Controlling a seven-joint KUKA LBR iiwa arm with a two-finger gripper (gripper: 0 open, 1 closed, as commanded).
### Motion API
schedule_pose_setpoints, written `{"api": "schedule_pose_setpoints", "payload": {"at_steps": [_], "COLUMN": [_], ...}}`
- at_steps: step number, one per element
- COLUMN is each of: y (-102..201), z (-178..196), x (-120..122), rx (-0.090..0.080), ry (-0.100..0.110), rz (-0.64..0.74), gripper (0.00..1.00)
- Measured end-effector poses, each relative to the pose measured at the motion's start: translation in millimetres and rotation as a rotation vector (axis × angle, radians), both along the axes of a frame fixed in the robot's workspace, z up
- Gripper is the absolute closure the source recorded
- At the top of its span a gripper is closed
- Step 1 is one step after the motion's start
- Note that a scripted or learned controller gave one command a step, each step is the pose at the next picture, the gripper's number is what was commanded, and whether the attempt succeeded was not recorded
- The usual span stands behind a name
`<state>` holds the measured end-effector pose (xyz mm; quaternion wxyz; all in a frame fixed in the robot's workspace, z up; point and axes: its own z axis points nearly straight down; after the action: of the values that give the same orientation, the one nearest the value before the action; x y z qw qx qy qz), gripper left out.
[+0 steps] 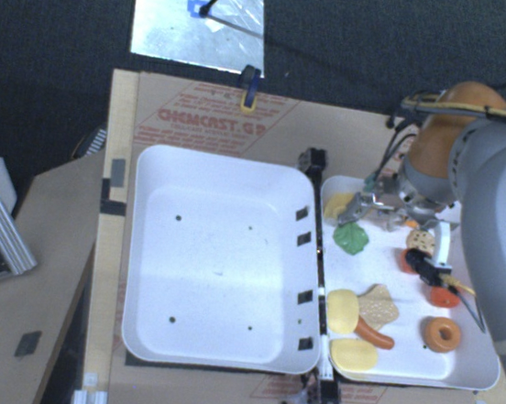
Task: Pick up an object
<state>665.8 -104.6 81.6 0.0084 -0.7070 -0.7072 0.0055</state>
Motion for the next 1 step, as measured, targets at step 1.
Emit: {"api": "schedule_pose_setpoints", "payload": {"at_steps": [1], "y": [22.1], "z": [3.0], "x": [2.7], "rx": [-0.006], "ry": [-0.019], "rz": [0.006], "gripper": [0.00]}}
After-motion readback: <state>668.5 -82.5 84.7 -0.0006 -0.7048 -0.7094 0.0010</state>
